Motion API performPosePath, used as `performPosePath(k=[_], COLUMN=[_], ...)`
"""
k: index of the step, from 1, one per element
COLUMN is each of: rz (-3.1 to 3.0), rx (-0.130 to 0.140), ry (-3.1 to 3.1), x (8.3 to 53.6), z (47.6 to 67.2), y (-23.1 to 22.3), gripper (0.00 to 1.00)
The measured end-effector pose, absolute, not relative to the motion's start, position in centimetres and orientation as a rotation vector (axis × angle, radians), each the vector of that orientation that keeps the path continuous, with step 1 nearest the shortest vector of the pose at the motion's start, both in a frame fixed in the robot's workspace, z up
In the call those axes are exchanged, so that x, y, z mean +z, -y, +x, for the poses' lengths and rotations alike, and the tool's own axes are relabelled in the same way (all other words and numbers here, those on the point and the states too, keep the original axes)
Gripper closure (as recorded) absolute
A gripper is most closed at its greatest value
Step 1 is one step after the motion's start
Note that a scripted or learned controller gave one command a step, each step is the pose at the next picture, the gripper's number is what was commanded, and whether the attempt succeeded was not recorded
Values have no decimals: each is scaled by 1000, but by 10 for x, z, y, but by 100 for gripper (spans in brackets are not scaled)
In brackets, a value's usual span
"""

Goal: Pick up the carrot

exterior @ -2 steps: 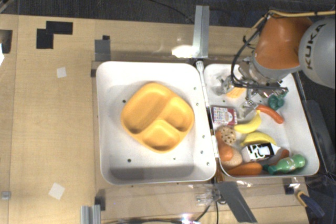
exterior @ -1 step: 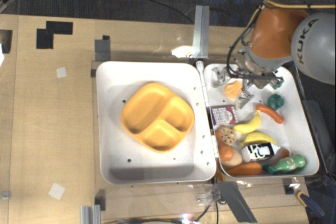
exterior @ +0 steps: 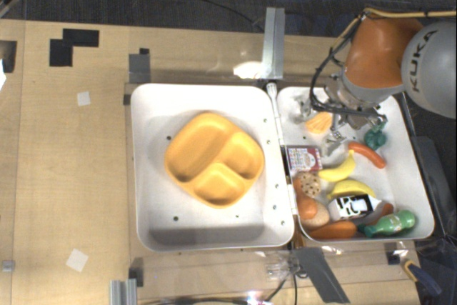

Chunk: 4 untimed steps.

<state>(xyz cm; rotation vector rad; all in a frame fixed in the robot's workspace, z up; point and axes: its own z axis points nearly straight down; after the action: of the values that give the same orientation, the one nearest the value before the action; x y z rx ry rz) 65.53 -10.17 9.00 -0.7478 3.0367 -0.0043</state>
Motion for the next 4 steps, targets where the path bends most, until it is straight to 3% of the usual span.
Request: performPosePath(k=[1,2,4], rz=[-750,-574,-1881], rx=[-10,-6,-16], ry=[-3024,-3068,-2500], x=[105,93,91], z=[659,674,673], y=[100,89,103], gripper=[100,100,100])
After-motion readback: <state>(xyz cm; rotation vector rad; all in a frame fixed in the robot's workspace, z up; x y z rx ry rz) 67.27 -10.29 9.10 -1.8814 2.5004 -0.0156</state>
